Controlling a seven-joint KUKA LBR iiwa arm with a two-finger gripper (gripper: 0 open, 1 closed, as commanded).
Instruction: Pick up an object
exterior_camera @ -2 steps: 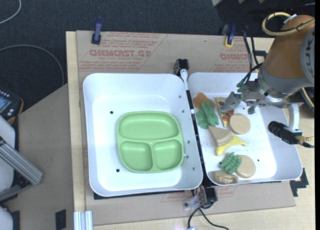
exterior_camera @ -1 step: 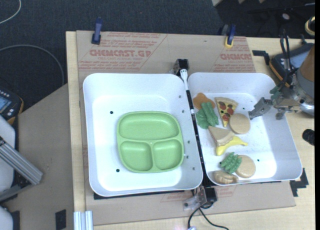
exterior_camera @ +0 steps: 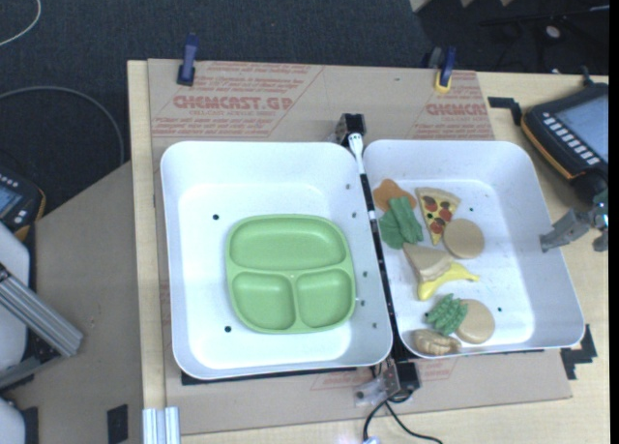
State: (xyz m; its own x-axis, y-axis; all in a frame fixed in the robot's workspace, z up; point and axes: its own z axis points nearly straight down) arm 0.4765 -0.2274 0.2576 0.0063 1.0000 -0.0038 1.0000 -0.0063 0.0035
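Toy food lies in the left half of the right bin. A pizza slice sits beside a green pod-like piece and an orange piece. Below them are a tan round piece, a beige wedge, a yellow banana, a green broccoli, another tan round and a brown piece. My gripper is at the right rim of that bin, well to the right of the food, with nothing seen in it.
The left bin holds a green divided plate. A yellow and black pendant lies at the bench's back right. Clamps stand on the far edge of the board. The right half of the right bin is bare white floor.
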